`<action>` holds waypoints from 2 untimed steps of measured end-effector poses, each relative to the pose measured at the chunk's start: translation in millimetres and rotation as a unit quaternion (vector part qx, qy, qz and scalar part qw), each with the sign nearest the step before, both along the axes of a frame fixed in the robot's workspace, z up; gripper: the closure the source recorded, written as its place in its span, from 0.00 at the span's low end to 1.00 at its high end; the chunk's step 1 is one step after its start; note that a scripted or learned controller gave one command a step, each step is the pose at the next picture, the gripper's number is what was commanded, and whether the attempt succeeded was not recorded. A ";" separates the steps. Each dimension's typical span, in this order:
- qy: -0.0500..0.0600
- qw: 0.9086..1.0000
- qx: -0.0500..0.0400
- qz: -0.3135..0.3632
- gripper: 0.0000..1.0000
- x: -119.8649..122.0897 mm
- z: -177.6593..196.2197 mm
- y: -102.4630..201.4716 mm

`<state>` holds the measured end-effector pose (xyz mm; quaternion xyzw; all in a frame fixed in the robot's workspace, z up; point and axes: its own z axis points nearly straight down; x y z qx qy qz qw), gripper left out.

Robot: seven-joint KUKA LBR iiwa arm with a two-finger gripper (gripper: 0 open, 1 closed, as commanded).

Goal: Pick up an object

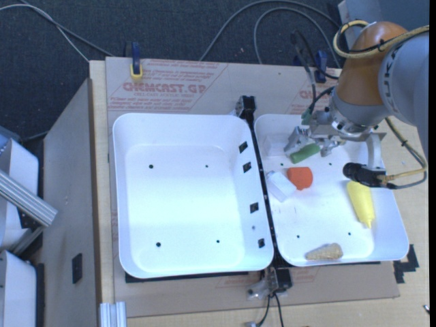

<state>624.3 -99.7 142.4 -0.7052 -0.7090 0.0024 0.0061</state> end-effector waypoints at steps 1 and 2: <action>-0.007 1.000 -0.002 -0.002 1.00 2.6 20.1 -3.9; -0.007 1.000 -0.002 -0.002 0.00 2.3 19.4 -4.0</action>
